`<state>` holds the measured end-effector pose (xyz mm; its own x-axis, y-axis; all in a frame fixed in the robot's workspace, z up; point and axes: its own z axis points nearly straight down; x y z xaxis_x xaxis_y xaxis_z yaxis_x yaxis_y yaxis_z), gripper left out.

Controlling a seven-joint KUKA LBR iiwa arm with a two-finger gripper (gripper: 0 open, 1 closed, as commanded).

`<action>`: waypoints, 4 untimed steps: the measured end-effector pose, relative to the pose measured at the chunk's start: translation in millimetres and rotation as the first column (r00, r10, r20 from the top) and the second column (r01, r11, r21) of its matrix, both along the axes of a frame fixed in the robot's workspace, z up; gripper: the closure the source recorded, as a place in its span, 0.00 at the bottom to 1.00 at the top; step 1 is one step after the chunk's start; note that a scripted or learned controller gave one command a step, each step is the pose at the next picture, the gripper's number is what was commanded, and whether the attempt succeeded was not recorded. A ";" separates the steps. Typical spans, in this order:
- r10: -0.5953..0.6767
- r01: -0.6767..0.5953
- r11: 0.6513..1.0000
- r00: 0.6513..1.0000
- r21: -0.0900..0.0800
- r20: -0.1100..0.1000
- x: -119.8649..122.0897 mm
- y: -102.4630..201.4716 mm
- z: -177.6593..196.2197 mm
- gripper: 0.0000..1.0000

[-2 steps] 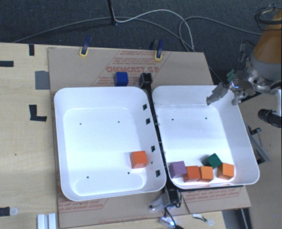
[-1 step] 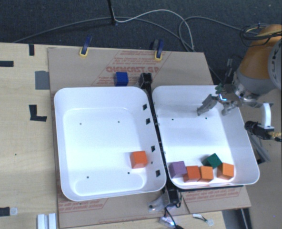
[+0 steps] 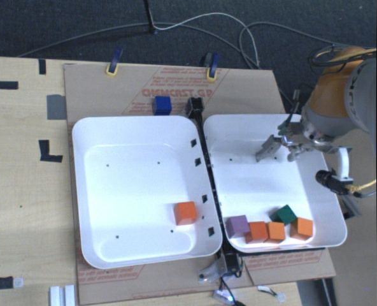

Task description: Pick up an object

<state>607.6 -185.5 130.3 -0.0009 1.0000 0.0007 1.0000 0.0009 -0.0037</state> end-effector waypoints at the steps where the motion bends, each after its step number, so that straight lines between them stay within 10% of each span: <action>1: 0.000 0.000 1.000 1.000 -0.001 0.003 0.9 0.0 12.3 1.00; 4: -0.001 0.001 1.000 1.000 -0.002 0.007 5.7 -4.7 154.6 1.00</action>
